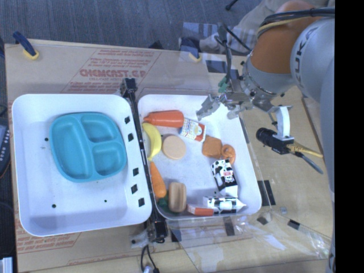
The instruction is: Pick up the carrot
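The carrot [156, 178], orange with a green tip at its near end, lies along the left wall of the right bin [248, 169], just below the banana [152, 140]. My gripper [219, 108] hovers over the bin's far right corner, well away from the carrot. Its fingers are spread open and nothing sits between them. A longer orange-red sausage-like piece [165, 118] lies at the far edge of the same bin, left of the gripper.
The right bin also holds a tan disc [174, 147], a small packet [193, 130], a brown pastry [218, 148], a cow-patterned carton [224, 173], a bun [177, 197] and a second carton [223, 205]. A blue divided plate [88, 145] sits in the left bin [28, 209].
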`<state>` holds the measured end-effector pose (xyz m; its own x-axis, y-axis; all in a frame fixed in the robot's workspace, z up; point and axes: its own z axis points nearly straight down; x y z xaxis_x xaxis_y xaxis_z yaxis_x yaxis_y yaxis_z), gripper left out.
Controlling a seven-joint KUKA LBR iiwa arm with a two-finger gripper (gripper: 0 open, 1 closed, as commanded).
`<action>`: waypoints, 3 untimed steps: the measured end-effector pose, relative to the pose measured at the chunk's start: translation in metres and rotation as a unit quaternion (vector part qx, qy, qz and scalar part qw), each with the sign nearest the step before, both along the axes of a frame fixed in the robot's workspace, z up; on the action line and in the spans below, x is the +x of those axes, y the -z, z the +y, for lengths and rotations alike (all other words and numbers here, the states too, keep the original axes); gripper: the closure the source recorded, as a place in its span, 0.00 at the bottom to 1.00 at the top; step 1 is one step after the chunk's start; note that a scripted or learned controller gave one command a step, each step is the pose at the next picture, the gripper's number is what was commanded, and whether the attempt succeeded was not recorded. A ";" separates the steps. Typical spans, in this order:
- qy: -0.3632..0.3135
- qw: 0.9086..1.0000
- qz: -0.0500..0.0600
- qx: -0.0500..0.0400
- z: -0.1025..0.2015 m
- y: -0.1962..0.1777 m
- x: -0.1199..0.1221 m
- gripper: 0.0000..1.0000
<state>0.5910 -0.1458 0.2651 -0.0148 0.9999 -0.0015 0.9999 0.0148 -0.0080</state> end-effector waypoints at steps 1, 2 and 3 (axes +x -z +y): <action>-0.030 1.000 -0.002 0.002 0.075 -0.030 -0.099 0.00; -0.221 0.975 0.002 0.003 0.130 0.076 -0.116 0.00; -0.206 0.978 -0.002 0.000 0.070 0.073 -0.035 0.00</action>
